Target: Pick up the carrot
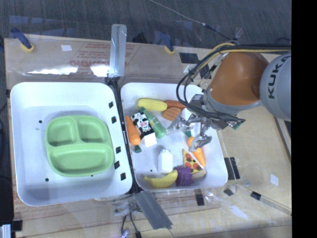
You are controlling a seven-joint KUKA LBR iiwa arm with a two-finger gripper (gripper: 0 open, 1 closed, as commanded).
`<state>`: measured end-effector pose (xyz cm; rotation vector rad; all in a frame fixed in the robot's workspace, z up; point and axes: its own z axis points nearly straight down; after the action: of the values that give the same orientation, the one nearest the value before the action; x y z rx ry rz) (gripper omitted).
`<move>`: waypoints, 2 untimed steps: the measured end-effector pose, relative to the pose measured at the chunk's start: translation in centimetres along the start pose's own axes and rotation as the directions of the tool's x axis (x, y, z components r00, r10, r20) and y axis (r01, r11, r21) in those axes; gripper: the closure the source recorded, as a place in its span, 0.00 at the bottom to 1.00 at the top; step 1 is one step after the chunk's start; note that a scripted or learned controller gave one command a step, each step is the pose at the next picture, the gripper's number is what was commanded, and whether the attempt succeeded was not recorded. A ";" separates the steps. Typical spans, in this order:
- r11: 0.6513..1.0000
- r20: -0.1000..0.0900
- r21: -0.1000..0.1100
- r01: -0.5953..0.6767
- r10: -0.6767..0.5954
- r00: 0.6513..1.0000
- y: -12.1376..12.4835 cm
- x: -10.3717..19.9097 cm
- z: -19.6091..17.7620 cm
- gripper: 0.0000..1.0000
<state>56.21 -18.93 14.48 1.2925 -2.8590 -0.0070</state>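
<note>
The carrot (132, 129), orange with a green stub at its near end, lies along the left wall of the right bin (218, 157). My gripper (195, 134) hangs over the right-middle of that bin, well to the right of the carrot. Its two metal fingers (203, 140) stand apart, open, with nothing clearly held between them. A small orange piece (190, 142) lies just below the fingers, beside a pizza slice (194, 160).
Around the carrot are a black-and-white carton (142, 123), a green bottle (158, 127) and a white block (149, 141). Corn (152, 104) and a brown bun (172, 113) lie at the back; a banana (161, 180), grapes (184, 175) and a white bottle (166, 160) at the front. The left bin holds a green divided plate (79, 145).
</note>
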 end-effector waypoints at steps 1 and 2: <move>0.984 0.003 0.011 0.179 -0.179 0.984 1.0 3.5 4.8 0.00; 0.982 0.003 0.016 0.188 -0.188 0.982 0.9 3.2 3.7 1.00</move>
<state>53.36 -20.72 10.79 1.5614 -2.7337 0.0118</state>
